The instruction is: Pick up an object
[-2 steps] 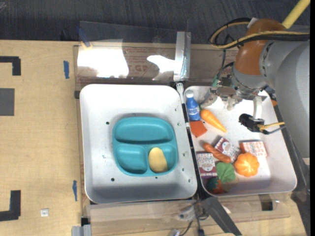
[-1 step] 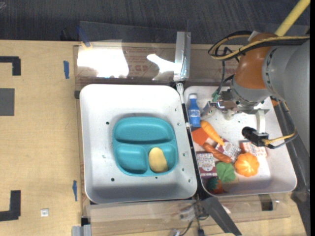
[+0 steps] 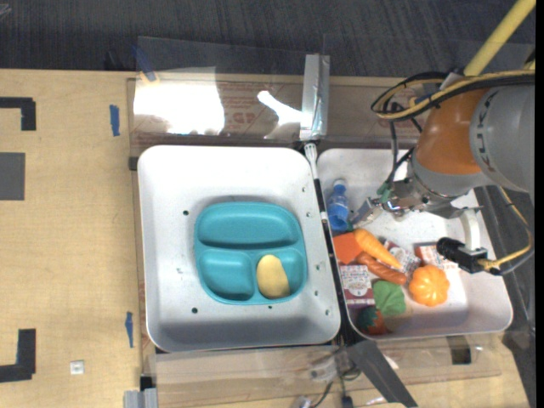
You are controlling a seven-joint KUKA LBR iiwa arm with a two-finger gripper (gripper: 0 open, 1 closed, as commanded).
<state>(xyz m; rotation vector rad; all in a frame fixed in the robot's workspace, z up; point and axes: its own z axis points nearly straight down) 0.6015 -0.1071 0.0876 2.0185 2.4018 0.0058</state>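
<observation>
The gripper (image 3: 384, 204) hangs over the right bin (image 3: 489, 313); I cannot tell its state. The orange pumpkin (image 3: 427, 285) looks light, smooth, rounded: grasp across its middle.

A yellow potato (image 3: 272, 276) lies in the lower right compartment of a teal divided tray (image 3: 246, 228) in the left bin (image 3: 161, 185). In the right bin (image 3: 489, 304) lie a blue bottle (image 3: 338, 204), a carrot (image 3: 374, 246), a small orange pumpkin (image 3: 428, 285), a green piece (image 3: 389, 298) and a red-labelled packet (image 3: 355, 279), crowded together.
</observation>
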